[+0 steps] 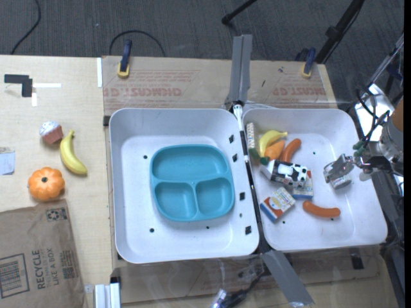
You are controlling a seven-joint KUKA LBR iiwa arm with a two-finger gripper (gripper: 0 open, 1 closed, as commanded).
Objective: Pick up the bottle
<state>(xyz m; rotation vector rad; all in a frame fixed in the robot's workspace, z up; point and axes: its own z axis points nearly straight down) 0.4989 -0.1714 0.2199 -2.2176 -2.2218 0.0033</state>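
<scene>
While the gripper (pixel 338 172) is hanging over the right bin (pixel 361 226): it is sitting near that bin's right side with nothing visibly in its grasp, and how far the claw is open cannot be told from this slant.
Bottle (pixel 290 172): it is lying on its side in the left half of the right bin, well apart from the gripper. I am taking the black-and-white cow-patterned piece to be it, and its shape is too small to confirm.
Approach: the arm is likely needing to travel left across the bare bin floor and come down square across the bottle's short width, not along its length.
Crowding: a small printed box (pixel 278 204) is lying just beside the bottle on its near side, with a yellow banana (pixel 273 137) and an orange carrot-like toy (pixel 275 150) close on its far side. The claw is probably going to want the clearer right flank.
Sausage (pixel 321 210): this smooth red-orange toy is lying near the likely path, so a low sweep is risking a nudge.
Surface: the bottle is looking like smooth, rounded hard plastic that is likely to roll or slip under an off-centre pinch.
Left bin (pixel 128 191): it is holding a matte blue divided plate (pixel 191 181).
</scene>
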